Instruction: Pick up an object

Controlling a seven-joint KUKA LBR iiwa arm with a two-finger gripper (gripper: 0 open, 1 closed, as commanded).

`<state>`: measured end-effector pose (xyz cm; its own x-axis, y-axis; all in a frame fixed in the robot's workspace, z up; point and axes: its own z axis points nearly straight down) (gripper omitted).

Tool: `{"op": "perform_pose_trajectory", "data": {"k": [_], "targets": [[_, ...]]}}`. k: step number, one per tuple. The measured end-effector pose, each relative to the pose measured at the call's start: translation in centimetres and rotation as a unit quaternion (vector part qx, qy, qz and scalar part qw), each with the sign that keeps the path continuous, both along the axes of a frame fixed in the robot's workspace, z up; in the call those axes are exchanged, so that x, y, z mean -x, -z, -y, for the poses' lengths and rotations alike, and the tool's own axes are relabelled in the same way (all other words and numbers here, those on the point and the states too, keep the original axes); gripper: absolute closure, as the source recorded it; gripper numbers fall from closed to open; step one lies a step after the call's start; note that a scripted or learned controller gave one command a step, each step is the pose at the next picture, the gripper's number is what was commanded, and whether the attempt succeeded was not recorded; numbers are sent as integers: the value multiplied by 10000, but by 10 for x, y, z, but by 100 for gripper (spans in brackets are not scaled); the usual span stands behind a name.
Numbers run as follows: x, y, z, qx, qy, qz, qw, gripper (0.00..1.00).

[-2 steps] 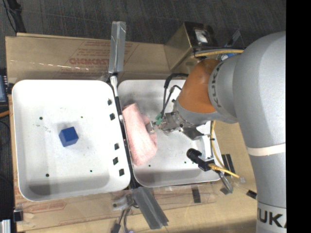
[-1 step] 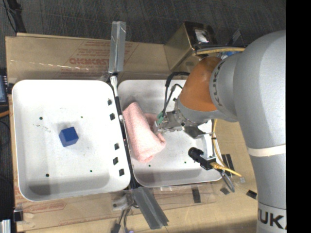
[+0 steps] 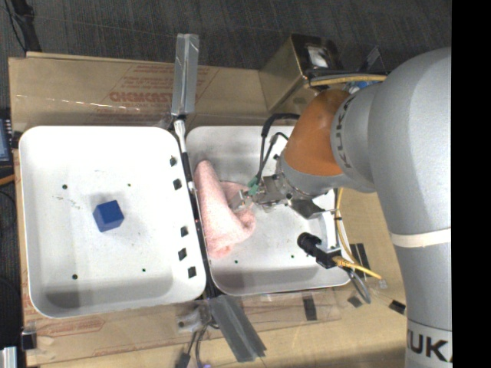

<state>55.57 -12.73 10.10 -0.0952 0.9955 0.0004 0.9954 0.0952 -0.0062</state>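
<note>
Robotics lab: KUKA arm (image 3: 399, 152), white bins (image 3: 46, 205)

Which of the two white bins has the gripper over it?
The right bin, which holds the pink cloth. The gripper hangs by that cloth. The left bin holds a blue cube, away from the arm.

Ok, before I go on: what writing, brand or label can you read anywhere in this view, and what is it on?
"KUK", white letters cut off by the frame edge, on the arm's base.
Red print on the cardboard sheet behind the bins: a large word beginning "CHEM", the rest and the smaller lines too faint to read.
A label on the brown box: too small to read.
</note>
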Motion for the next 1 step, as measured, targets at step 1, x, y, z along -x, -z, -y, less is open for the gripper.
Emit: {"op": "perform_pose_trajectory", "data": {"k": [1], "targets": [[-25,8,-29,10,-973,36,9952,0]]}}
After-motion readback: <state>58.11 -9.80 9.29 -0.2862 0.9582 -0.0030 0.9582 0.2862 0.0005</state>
